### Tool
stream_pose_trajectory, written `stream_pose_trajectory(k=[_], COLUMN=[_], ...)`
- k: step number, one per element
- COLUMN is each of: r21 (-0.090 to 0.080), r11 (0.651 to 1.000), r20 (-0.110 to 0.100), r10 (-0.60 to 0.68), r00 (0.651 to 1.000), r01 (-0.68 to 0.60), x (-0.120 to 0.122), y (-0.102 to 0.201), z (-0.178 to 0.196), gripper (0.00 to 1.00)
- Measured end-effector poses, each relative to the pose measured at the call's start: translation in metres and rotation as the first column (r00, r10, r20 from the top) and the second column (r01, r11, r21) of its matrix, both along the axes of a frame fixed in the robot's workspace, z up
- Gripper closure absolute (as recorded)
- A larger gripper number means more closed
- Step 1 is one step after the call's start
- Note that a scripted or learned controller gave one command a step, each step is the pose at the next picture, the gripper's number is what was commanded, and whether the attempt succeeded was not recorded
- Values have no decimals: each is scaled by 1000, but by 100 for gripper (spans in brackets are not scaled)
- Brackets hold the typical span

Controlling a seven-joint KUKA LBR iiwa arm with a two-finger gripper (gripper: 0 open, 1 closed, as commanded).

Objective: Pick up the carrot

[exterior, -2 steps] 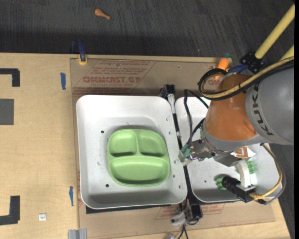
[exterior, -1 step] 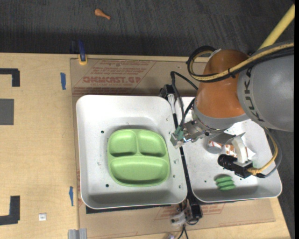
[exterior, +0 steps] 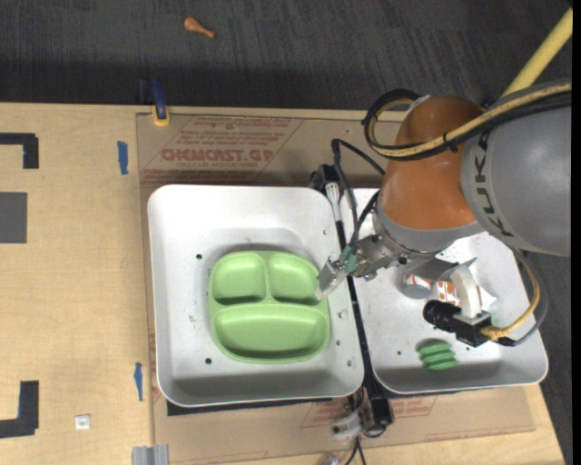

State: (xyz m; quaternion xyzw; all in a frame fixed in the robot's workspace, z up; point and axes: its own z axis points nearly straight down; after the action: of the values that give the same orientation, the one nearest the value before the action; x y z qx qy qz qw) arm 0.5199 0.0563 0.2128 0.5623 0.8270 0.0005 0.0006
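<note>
Carrot [exterior: 199, 27] lies on the dark floor beyond the desk [exterior: 73, 272], well apart from the claw [exterior: 331, 275]. The claw, whose state cannot be told, hangs at the green divided plate's [exterior: 268, 304] right edge, in the left bin [exterior: 172, 272].

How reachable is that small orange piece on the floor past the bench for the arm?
Probably not reachable: the orange piece lies off the bench, far from the gripper, which sits by the green tray.

A light green divided plate [exterior: 270, 306] sits in a white bin [exterior: 172, 272]; the wrist band [exterior: 431, 163] is orange.
</note>
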Motion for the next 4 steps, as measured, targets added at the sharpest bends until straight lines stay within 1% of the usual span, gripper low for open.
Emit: stream_pose_trajectory(k=[1, 2, 3, 4], r21=[-2, -1, 0, -2], r11=[915, 909, 901, 810], r20=[2, 2, -1, 2], r10=[404, 418, 433, 586], r00=[915, 909, 901, 810], r01=[-404, -418, -433, -586], x=[-40, -40, -41, 2], y=[-51, 26, 55, -15], z=[76, 109, -26, -28], gripper=[0, 0, 0, 0])
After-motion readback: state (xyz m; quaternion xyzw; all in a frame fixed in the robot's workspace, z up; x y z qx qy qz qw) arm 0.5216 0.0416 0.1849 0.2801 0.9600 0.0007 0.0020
